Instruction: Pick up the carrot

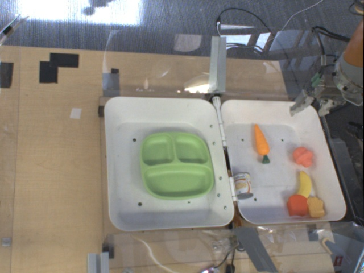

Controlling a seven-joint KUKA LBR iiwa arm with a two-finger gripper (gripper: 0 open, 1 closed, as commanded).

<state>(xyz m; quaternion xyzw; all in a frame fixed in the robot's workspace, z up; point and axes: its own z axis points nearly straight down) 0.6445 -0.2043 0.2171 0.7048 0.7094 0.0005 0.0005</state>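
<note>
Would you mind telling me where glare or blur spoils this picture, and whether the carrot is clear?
In the camera view, sunlight washes out the floor at top left, and glare glints off the clear panel behind the left bin; the gripper is soft and partly cropped; the carrot is evenly lit and sharp.

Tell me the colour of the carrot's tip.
Dark green, on an orange carrot; seen in the camera view.
</note>
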